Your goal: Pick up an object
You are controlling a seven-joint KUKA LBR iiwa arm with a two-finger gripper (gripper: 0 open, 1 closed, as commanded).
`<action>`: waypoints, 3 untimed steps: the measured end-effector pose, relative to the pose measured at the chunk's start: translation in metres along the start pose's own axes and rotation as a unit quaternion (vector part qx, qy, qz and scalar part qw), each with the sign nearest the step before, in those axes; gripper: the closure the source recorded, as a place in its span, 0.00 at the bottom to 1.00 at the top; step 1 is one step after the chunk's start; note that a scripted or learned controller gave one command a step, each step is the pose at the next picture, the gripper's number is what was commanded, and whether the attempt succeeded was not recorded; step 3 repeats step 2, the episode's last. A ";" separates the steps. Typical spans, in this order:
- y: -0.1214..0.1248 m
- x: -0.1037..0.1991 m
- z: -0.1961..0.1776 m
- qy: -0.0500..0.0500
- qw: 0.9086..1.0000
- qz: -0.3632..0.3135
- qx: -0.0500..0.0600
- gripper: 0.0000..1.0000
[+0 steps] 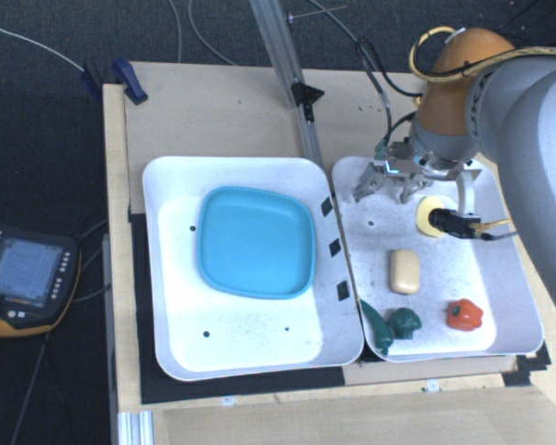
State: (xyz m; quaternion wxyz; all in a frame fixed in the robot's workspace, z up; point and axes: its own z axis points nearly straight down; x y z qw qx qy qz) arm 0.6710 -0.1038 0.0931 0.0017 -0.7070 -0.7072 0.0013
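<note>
- Hand [389,185]: at the back of the right bin [517,290], low over its floor; fingers [365,189] look spread, with bare white floor between them and nothing pinched.
- Yellow piece [427,213]: round, just beside the hand on its near side; partly covered by robot parts, so contact cannot be told.
- Cream block [405,272]: lies flat mid-bin, apart from the hand.
- Red piece [463,314]: near the front of the right bin, well apart from the hand.
- Green piece [399,323]: front left corner of the right bin, against the wall.
- Blue plate [257,241]: lies alone in the left bin [171,258], untouched.
- Counter [213,91]: bears both bins side by side.
- Progress: nothing lifted; every item rests on a bin floor. Judged early, at the approach stage. Left to do: close on one item, likely the yellow piece as nearest, and raise it clear.
</note>
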 end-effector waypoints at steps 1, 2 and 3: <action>0.002 0.000 -0.014 0.000 1.000 0.000 -0.003 1.00; 0.003 0.010 -0.063 0.000 1.000 0.000 -0.005 1.00; 0.003 0.010 -0.063 0.000 1.000 0.000 -0.005 1.00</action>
